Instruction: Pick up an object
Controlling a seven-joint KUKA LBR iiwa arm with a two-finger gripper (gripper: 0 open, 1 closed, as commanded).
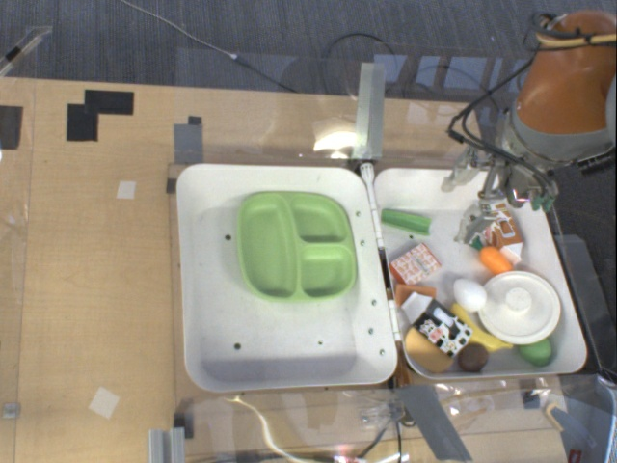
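Observation:
My gripper (pixel 485 218) hangs low over the far part of the right bin (pixel 571 340), under the grey and orange arm (pixel 564 85). Right beside it lies a small brown and white packet (pixel 505 232), with an orange piece (pixel 495 259) just in front. A green stick (pixel 405 222) lies to the gripper's left. Nearer the front are a red patterned box (pixel 415 262), a white egg (pixel 469 293), a white bowl (pixel 521 306), a black and white toy (pixel 443 332), a yellow banana (pixel 490 338), a brown ball (pixel 472 358) and a green piece (pixel 536 352).
The left bin (pixel 222 355) holds a green divided plate (pixel 296 246). A metal post (pixel 370 114) stands behind the divider between the bins. Cables trail from the arm's wrist above the right bin's far edge.

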